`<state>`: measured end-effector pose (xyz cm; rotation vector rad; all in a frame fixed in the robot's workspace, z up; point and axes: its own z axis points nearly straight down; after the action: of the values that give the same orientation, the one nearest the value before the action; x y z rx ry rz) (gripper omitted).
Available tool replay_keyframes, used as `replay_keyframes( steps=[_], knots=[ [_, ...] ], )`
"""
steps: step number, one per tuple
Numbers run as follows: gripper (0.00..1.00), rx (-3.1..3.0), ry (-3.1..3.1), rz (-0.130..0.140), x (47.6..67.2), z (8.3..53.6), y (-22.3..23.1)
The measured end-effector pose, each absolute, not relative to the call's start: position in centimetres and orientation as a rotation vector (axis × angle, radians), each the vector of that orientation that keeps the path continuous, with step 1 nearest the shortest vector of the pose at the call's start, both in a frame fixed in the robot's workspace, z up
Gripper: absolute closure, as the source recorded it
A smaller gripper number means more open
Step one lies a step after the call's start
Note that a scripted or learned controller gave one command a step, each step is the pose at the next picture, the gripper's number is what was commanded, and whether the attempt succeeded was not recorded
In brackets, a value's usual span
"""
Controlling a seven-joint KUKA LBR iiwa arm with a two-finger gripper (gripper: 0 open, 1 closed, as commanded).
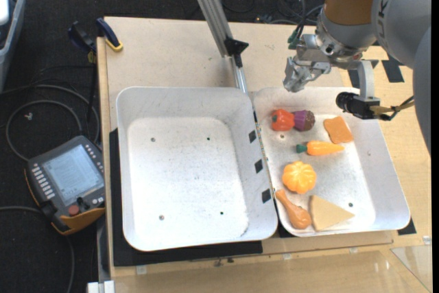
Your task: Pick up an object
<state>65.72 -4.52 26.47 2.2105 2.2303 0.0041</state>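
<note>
A pale wooden bench carried two shallow white bins side by side, on a dark floor strewn with cables; a teach pendant lay on the floor to the left. The left bin sat beside the right bin, their rims meeting at the middle.

Nearest in the right bin lay a pale wedge of cheese with a chicken drumstick just beside it on its left. Behind them sat a small orange pumpkin. Farther back lay a carrot, and beyond it a row: a red pepper touching a purple onion-like piece, and an orange slab to their right.

At the far rim of that bin hung the gripper, above and behind the pepper and the purple piece, apart from both. Its fingers were drawn close together, with nothing seen between them. A slanted metal pole rose at the back.
</note>
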Motion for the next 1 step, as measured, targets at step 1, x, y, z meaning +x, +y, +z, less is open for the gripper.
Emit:
replay_keyframes(
  steps=[1],
  knots=[
    [1.0,2.214,2.232,0.0,66.11,24.46,0.88]
  ],
)
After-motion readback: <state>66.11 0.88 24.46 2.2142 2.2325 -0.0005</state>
